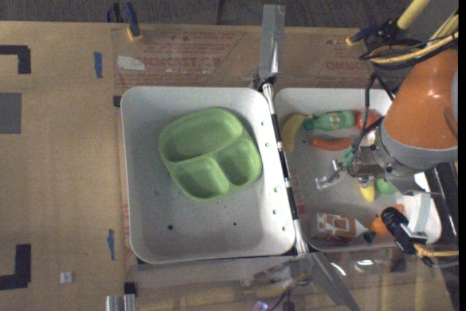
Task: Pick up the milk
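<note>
Cardboard, light and easily crushed: the milk carton lies flat near the right bin's front edge, best pinched across its narrow sides. The gripper hovers above and behind it, fingers apart, clamping nothing. The arm hides the bin's right part; the carton's print is unreadable
</note>
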Controlling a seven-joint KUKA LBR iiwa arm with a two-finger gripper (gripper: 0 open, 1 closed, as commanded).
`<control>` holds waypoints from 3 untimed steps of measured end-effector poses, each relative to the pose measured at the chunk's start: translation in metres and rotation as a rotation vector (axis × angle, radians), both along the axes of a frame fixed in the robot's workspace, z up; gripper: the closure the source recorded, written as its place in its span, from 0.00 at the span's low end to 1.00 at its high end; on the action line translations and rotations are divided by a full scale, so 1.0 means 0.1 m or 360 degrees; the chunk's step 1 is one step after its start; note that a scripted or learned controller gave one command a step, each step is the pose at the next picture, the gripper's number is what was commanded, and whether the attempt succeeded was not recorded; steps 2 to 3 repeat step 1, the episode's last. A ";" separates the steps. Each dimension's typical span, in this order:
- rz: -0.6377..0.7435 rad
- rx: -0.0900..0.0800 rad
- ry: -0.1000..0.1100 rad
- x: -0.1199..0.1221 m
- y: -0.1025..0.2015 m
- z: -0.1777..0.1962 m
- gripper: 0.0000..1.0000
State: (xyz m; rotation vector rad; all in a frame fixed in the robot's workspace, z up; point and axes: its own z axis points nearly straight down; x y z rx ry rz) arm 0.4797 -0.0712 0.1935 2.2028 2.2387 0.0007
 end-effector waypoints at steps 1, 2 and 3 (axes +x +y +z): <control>0.0000 0.0000 0.0000 0.00 0.00 0.00 0.00; 0.0000 0.0000 0.0000 0.00 0.00 0.00 0.00; 0.0000 0.0000 0.0000 0.00 0.00 0.00 0.00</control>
